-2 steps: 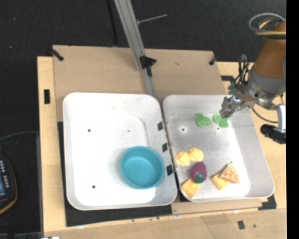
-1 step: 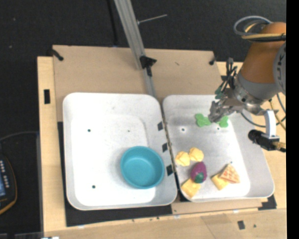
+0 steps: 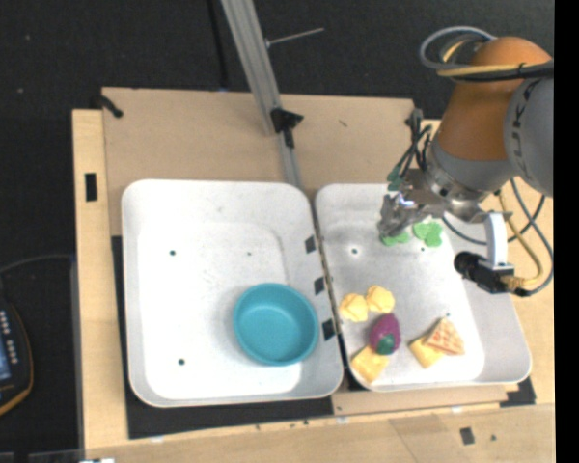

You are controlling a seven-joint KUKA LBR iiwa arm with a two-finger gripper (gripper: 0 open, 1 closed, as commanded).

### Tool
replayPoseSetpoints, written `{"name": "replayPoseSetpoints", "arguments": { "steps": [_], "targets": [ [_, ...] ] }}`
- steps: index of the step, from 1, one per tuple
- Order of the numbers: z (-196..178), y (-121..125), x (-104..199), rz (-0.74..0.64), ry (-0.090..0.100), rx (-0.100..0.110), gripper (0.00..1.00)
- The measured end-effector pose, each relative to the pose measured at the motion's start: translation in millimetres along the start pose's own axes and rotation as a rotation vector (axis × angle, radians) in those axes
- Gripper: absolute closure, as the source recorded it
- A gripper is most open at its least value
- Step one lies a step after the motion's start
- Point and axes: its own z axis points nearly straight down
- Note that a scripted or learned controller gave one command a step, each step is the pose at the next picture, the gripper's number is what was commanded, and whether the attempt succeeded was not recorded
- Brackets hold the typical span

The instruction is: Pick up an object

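Near edge of the right white bin (image 3: 507, 355): yellow wedge-shaped toy (image 3: 370, 364), purple-and-green toy (image 3: 385, 334), orange-yellow triangular slice (image 3: 438, 340), two small yellow lumps (image 3: 366, 304) — round teal bowl (image 3: 274, 323) sits in the left white bin (image 3: 174, 220). Further back, the gripper (image 3: 398, 222) is down at the right bin's far side, touching or just over a small green object (image 3: 418, 232) — can't tell whether the fingers are spread or closed on it.

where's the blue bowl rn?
The blue bowl sits in the left bin, at its near right corner, beside the divider from the right bin's toy food.
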Motion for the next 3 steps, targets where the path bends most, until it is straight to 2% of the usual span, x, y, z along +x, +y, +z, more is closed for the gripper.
{"name": "replayPoseSetpoints", "arguments": {
  "steps": [2, 3],
  "targets": [
    [-14.3, -31.0, 117.2, -0.002, 0.001, 0.002, 1.0],
    [-4.4, -42.3, 171.3, -0.001, -0.001, 0.003, 1.0]
  ]
}}
